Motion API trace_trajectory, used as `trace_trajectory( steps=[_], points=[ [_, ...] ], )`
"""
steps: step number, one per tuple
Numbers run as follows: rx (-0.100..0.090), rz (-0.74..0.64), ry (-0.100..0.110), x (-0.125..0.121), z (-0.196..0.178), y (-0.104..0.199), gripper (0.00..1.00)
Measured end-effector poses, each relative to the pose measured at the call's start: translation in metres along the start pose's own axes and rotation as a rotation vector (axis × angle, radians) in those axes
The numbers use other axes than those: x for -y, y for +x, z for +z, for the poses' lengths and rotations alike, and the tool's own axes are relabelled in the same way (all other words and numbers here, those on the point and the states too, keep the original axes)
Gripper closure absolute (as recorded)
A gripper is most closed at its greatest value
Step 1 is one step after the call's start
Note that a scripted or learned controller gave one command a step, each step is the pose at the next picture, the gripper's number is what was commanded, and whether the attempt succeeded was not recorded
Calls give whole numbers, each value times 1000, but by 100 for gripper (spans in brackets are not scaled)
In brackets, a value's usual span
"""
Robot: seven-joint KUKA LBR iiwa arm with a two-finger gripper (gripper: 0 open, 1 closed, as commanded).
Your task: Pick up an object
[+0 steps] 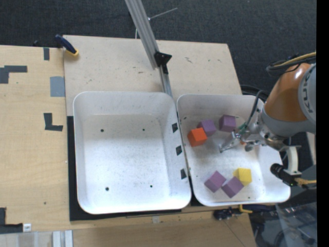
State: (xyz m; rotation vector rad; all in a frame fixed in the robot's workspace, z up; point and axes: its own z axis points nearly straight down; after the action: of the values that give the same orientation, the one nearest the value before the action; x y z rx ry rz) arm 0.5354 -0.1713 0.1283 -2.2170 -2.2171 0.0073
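Right now: arm [293, 99] in from the right, grey w/ orange band, bent over the right bin [267, 189]. Gripper [232, 142] low inside that bin, metal fingers [226, 146] pointing left toward the bin's middle. Can't tell how far apart the fingers sit; too small and blurred. Nothing seen between them, so no hold on any block.

Blocks, all in right bin:
- orange cube [197, 136] near the bin's left wall, upper half, just left of the fingertips but apart from them.
- purple cube [208, 126] touching or just beside the orange one, up and to its right.
- second purple cube [227, 122] a bit further right, just above the gripper.
- yellow cube [243, 176] in the lower half, below the gripper, well apart from it.
- two more purple cubes [215, 181] and [232, 187] beside each other, the right one touching or nearly touching the yellow.

Left bin [82, 107] alongside, sharing the middle divide. Slanted metal rail [144, 27] across the bench top, ending at a black clamp [162, 59] above the bins. Blue-yellow clip [67, 45] at bench's upper left corner.
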Motion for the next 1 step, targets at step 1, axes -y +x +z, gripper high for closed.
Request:
trace_trajectory(
  steps=[1],
  points=[
    [1,-2,-5,-2,-13,0,100]
  ],
)
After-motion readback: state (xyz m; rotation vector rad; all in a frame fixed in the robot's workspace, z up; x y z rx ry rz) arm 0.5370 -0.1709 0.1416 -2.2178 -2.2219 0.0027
